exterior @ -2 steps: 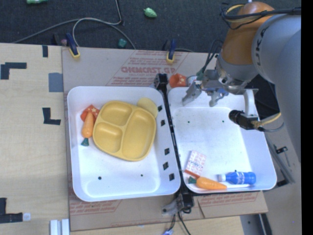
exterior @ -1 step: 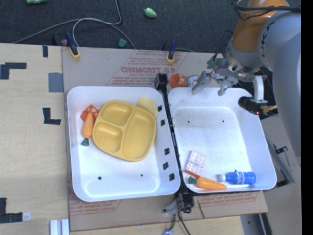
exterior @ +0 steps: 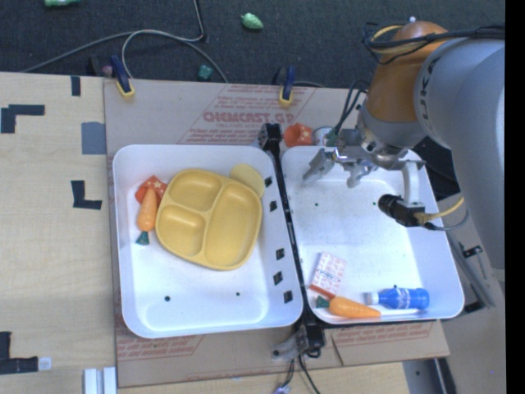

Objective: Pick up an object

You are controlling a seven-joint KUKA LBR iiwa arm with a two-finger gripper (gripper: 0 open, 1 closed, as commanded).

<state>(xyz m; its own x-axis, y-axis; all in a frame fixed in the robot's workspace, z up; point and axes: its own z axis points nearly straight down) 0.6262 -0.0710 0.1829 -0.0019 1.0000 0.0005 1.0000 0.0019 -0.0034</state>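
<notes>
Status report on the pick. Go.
Hand open, holding nothing, over right bin far end. Carrot, bottle, packet at near end. Path unobstructed.

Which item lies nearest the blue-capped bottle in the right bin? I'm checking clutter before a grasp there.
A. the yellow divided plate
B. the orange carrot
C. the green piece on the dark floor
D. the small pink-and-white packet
B: the orange carrot lies just left of the bottle along the right bin's near edge, closer than the packet.

tray: yellow glossy plastic; bins: smooth white plastic; bench: pale matt wood
</notes>
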